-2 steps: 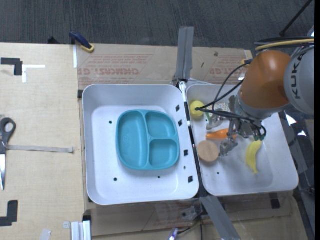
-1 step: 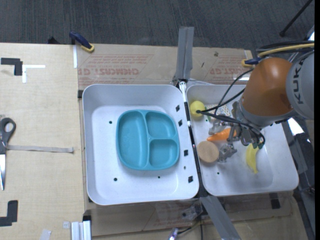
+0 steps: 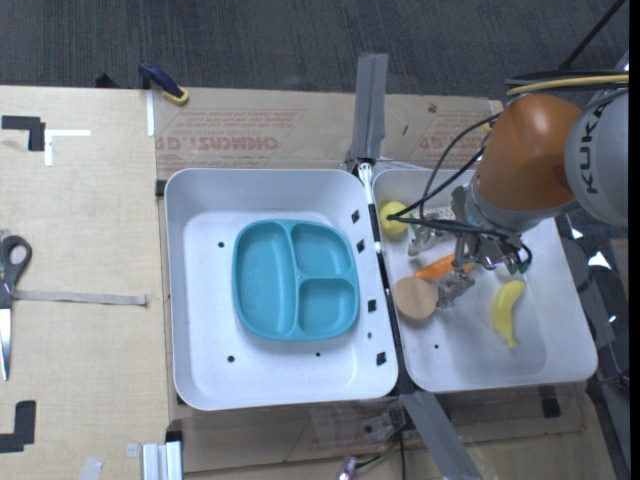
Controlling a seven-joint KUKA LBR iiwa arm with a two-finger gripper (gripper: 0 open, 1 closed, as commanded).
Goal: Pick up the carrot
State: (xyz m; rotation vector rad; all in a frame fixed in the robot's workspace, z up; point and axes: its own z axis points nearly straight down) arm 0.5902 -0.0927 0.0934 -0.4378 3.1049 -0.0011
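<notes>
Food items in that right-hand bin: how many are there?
4. A carrot lies mid-bin by the gripper, a yellow lemon sits near the bin's left wall, a tan round piece below the carrot, a banana to the right. The arm may hide more.

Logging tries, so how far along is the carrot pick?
Done: the arm has brought the pincer down into the right bin, right at the carrot. In hand: closing in on it. Left: a confirmed grasp and lift; the carrot lies on the bin floor beside the tan round piece.
</notes>
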